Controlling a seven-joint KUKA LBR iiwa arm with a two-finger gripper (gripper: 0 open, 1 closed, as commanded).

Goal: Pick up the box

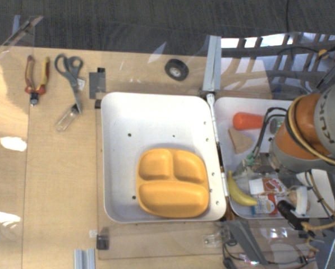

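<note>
A small brown cardboard box (241, 140) lies in the right bin (226, 108), just below an orange carrot-shaped object (248, 120). A white carton with red print (266, 191) lies lower in the same bin, beside a banana (241, 193). The grey arm with its orange band (304, 129) hangs over the right bin. Its gripper (261, 164) is low in the bin, between the brown box and the white carton, and is largely covered by the wrist and cables.
The left bin (122, 116) holds a yellow divided tray (173, 182). Pliers (35, 76), scissors (72, 74) and a roll of black tape (177, 69) lie on the bench behind the bins. A metal divider post (211, 66) stands between the bins.
</note>
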